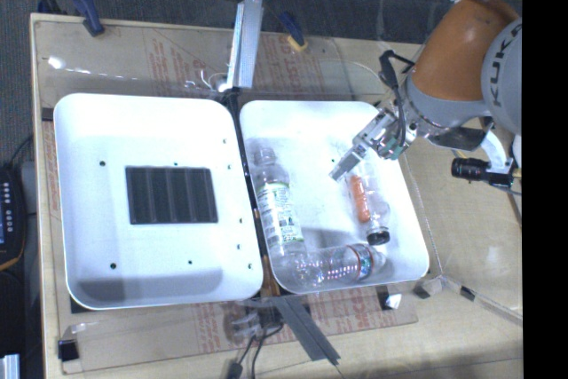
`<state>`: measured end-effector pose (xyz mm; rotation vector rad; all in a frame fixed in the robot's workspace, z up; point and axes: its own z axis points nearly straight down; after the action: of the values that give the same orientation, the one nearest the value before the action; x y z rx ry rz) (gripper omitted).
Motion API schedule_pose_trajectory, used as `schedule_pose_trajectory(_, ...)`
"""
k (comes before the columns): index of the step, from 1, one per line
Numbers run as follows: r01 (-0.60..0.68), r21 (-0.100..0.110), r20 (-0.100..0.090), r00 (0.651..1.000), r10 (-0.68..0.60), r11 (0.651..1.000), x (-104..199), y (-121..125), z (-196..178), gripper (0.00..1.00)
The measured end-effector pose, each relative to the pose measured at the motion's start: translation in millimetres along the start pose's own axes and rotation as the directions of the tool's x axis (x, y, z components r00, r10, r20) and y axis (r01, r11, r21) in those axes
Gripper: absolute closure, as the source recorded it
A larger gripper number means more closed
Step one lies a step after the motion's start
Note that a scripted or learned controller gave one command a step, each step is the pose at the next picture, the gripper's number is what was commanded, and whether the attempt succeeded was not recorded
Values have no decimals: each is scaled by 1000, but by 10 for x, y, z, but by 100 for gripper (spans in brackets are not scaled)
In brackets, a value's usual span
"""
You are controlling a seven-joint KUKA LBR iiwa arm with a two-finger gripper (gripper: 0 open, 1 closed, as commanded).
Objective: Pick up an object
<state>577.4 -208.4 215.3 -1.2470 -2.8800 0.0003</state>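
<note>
My hand (pixel 340 170) hangs over the right bin (pixel 401 157), its tip low above the floor in the upper middle, and nothing sits between its fingers. Whether they stand apart or together I cannot tell from this angle; they read as one pale wedge.

The things I might take all lie in this bin. The small bottle with the orange body and dark cap (pixel 366 207) is nearest, just below and to the right of my tip. A clear bottle with a white label (pixel 275 204) lies along the left wall by the divider. Another clear bottle (pixel 335 265), red-banded near its cap, lies across the bottom. The left bin (pixel 80 146) carries a dark ribbed panel (pixel 171 194).

What worries me: all three are round and on their sides, so a pinch that lands off-centre will likely roll one away rather than trap it. The clear plastic looks slick and probably crushable, so it could squirt out under pressure. The orange bottle lies close to the right wall, leaving little room for a finger on that side, and the bottom bottle lies along the rim.

My arm comes in from the right, the orange-banded wrist (pixel 454 44) high over the surface (pixel 461 226), the hand slanting down and leftward into the bin.
</note>
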Motion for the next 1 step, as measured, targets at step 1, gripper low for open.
schedule_pose_trajectory(1,33,1,-1,999,-33,999,80,-90,-4,0)
